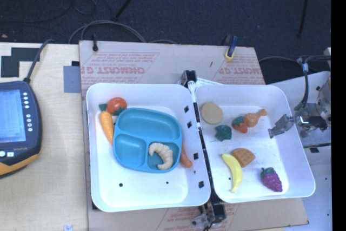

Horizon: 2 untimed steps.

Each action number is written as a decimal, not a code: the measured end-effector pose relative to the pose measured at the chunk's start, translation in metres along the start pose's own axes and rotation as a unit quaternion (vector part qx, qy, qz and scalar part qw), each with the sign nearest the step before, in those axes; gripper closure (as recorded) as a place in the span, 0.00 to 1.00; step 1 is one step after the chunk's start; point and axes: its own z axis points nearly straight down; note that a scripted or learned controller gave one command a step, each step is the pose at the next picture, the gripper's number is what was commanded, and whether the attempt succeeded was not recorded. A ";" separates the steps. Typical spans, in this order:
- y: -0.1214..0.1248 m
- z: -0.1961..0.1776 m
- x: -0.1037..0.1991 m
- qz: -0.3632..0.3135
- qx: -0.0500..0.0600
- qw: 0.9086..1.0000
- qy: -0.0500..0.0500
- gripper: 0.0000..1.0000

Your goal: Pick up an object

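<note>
At the far left a handheld control pad [16, 124] lies on the wooden bench. The left bin [108, 192] holds a tomato [116, 104] and a carrot [107, 125] along its left side, touching a blue divided plate [141, 126]. A pale shrimp [163, 154] lies in the plate's lower right compartment. A second orange piece [185, 159] sits just beside the plate's right edge.

The right bin [294, 181] holds a tan disc [211, 113], a green piece [223, 132], a strawberry [240, 124] touching a drumstick [254, 116], a waffle [243, 157], a banana [234, 171] and purple grapes [272, 179].

The gripper [281, 126] hangs over the right bin's right rim, near no item. Whether it is spread or closed cannot be told; nothing is seen in it.
</note>
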 end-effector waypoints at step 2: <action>0.019 0.160 0.096 -0.001 0.000 1.000 0.001 0.00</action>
